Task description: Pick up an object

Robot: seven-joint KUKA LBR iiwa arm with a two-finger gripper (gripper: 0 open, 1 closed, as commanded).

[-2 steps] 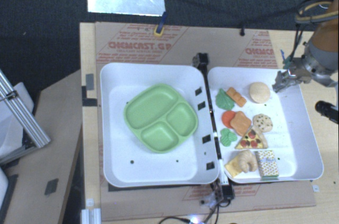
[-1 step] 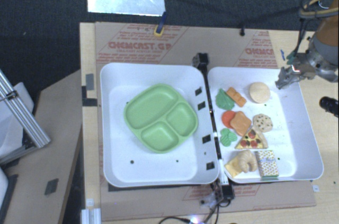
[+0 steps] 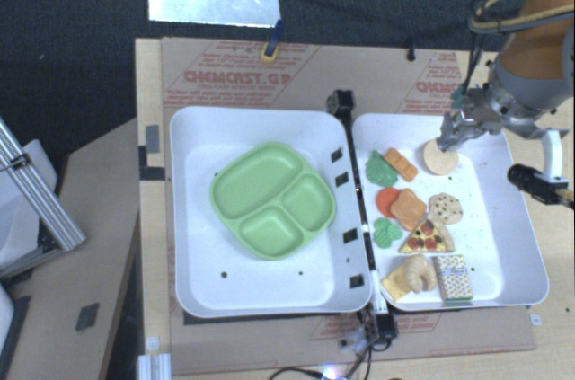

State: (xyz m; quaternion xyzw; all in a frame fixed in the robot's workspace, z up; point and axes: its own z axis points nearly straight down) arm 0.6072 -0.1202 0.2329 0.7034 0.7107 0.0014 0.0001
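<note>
Tan round disc [image 3: 439, 161] lies directly under the tool [image 3: 449, 138]; its grip state can't be told.

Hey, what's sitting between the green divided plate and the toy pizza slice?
In the camera view, the black divider where the two white bins meet, then a green leafy toy, lie between the green divided plate and the pizza slice.

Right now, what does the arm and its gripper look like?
The arm is grey with a broad orange band above the wrist. Black cables loop beside the band. The gripper is small, grey metal, and a black part juts out below the arm.
</note>
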